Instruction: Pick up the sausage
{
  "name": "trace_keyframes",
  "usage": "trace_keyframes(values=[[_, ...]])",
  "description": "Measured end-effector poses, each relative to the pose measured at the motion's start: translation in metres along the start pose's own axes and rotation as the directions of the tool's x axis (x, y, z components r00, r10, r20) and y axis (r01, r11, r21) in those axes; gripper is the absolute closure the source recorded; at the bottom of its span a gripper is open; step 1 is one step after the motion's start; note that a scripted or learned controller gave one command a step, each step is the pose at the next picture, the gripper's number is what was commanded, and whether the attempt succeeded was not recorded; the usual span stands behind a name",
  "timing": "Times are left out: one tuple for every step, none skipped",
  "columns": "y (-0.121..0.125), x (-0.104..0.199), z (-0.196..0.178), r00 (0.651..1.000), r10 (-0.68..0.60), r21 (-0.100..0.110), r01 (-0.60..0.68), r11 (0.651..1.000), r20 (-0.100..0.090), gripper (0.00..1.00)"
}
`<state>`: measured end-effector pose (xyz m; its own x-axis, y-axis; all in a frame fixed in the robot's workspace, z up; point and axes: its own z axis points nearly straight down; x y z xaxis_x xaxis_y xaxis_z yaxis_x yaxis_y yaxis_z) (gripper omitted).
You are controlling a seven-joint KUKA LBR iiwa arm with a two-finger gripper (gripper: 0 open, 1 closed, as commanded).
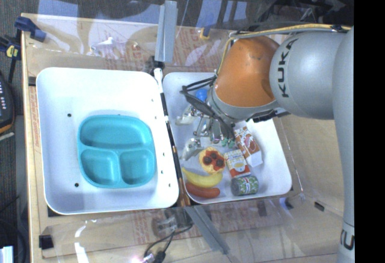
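I see the jaws [207, 130] low in the right bin [278, 159], above the banana [203, 178] and sausage [203, 192]; I cannot tell their state.

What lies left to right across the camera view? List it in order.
Blue divided tray → sausage → green can.

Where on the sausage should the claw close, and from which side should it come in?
Grip the sausage across its middle, coming straight down. It lies flat and lengthwise along the near wall of the right bin, with the banana tight against its far side, so the fingers probably have to slip between banana and bin wall.
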<state>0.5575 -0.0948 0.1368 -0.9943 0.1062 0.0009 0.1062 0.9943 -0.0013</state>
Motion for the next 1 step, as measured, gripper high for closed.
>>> trace_keyframes(values=[[-0.0132,-0.0198,0.0241,0.960,0.279,-0.001,-0.279,0.960,0.002,0.00]])
